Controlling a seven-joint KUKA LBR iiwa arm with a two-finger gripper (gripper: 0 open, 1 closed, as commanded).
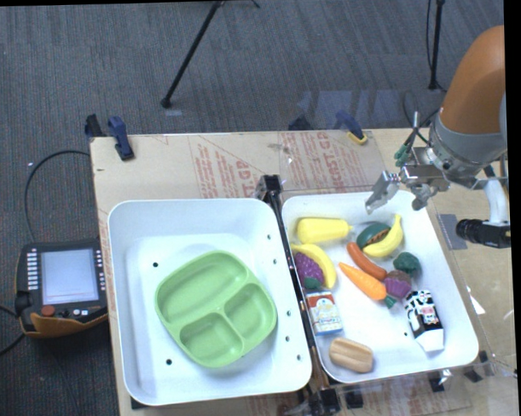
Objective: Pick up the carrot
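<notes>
The carrot (363,280) lies just left of the purple eggplant (397,284), hot dog (365,260) close above. The gripper (404,186) hangs spread, empty; I'd descend straddling the carrot's narrow width.

2 bins (125,250), 2 bananas (389,238), 1 carrot (363,280)

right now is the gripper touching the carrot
Apart. The camera view shows the gripper up at the far rim of the right bin, while the carrot lies mid-bin with a banana and bare white floor between them.
</notes>
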